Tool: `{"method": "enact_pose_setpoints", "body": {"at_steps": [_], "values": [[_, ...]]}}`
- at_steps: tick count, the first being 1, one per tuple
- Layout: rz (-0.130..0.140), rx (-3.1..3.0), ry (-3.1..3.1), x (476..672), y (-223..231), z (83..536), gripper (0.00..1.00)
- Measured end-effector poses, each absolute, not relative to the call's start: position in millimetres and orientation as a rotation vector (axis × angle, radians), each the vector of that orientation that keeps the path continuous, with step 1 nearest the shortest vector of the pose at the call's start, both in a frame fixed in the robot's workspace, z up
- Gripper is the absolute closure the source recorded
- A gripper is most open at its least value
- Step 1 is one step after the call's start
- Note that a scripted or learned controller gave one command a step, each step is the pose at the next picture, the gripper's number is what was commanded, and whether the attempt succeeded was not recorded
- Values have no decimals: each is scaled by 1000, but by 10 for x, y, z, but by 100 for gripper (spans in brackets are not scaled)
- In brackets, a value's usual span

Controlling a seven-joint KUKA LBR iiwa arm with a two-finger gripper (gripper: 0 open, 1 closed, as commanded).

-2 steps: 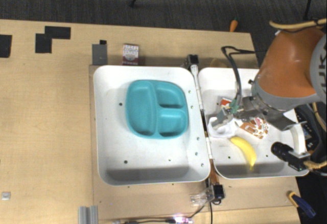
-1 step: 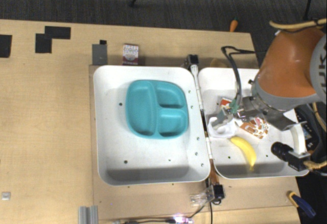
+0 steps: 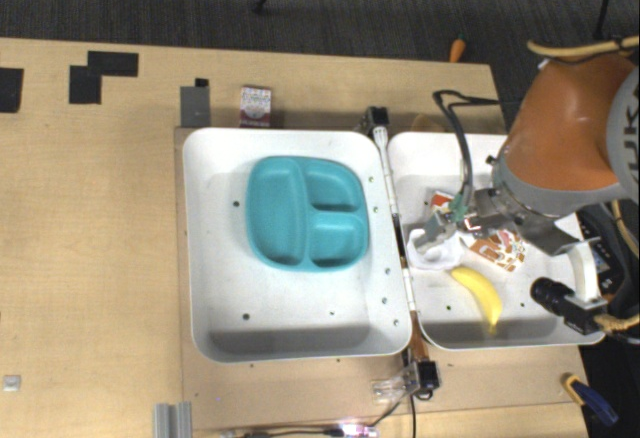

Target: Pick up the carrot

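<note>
My gripper (image 3: 432, 244) hangs low over the left part of the right bin (image 3: 520, 331), close to the wall between the two bins. The arm's grey and orange wrist covers the bin's back right. Just right of the gripper lies a flat orange-and-white patterned item (image 3: 502, 248). A small red-and-white piece (image 3: 441, 199) lies behind the gripper. In front of the gripper, a yellow banana (image 3: 480, 294) rests near the bin's front wall. I cannot tell whether anything sits in the gripper.
The left bin (image 3: 215, 306) holds a teal divided plate (image 3: 305, 211) near its middle. A small patterned cube (image 3: 256, 104) and a grey block (image 3: 195, 104) stand on the bench behind the left bin. Cables run over the right bin's back edge.
</note>
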State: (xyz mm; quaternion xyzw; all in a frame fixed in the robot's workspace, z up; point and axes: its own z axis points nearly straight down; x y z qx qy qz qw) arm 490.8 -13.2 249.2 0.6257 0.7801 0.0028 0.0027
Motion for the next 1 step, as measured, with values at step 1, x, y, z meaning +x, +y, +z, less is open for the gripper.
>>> {"method": "enact_pose_setpoints", "body": {"at_steps": [1], "values": [[9, 1962, 2447, 4908, -132, 2492, 0]]}}
